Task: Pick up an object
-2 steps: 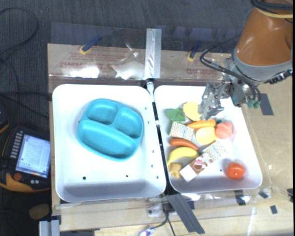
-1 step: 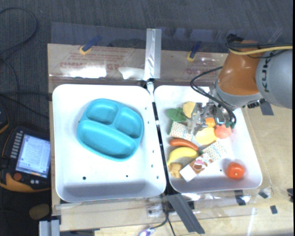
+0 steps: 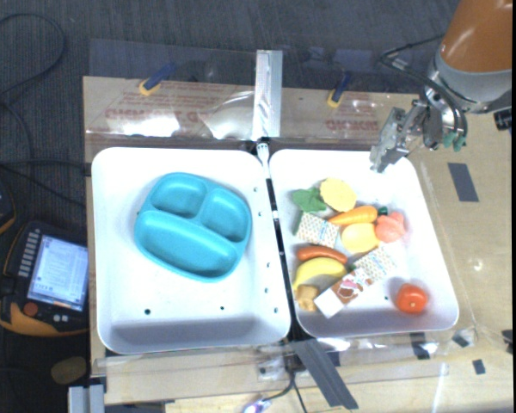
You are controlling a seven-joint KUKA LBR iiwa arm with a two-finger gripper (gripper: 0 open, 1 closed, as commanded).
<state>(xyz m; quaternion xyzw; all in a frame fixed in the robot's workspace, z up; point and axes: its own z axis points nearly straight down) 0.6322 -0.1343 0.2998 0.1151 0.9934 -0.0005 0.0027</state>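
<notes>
The right bin (image 3: 430, 198) holds a heap of toy food: a yellow round piece (image 3: 338, 194), a green leaf (image 3: 308, 200), an orange carrot (image 3: 358, 216), a pink piece (image 3: 392, 225), a banana (image 3: 316, 273), a red tomato (image 3: 411, 298) and some patterned white blocks (image 3: 374, 268). My gripper (image 3: 385, 155) hangs above the bin's far right corner, up and to the right of the heap. Nothing lies between its fingers, which stand slightly apart.
A blue divided plate (image 3: 193, 224) lies in the left bin (image 3: 112, 256). A metal post (image 3: 267, 93) stands behind the wall between the bins. Clamps and clear plastic sheet line the far edge. A tablet (image 3: 56, 274) sits on the floor at left.
</notes>
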